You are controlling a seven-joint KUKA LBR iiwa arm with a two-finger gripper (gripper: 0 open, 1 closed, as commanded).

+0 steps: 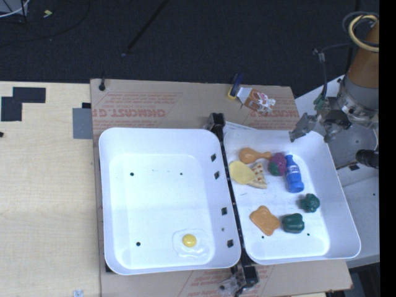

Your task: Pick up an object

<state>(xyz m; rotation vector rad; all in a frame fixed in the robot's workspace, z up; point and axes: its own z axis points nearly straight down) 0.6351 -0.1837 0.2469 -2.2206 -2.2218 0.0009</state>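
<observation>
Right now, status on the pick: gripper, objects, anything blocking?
Gripper above right bin's far right corner, nothing between its fingers. Blue bottle, green pieces, orange pieces lying loose in that bin. Fried egg in left bin. Nothing blocking.

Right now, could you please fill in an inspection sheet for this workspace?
Surface: two shallow white bins, left bin and right bin, side by side on a cardboard sheet.
Job's things: fried egg in the left bin; in the right bin a blue bottle, purple piece, chicken leg, pizza slice, orange piece and two dark green pieces.
Clutter: small packet on the cardboard behind the right bin.
Grippers: gripper above the right bin's far right corner, holding nothing.
Cables: several on the dark floor behind.
Surroundings: light wooden tabletop at left.
</observation>
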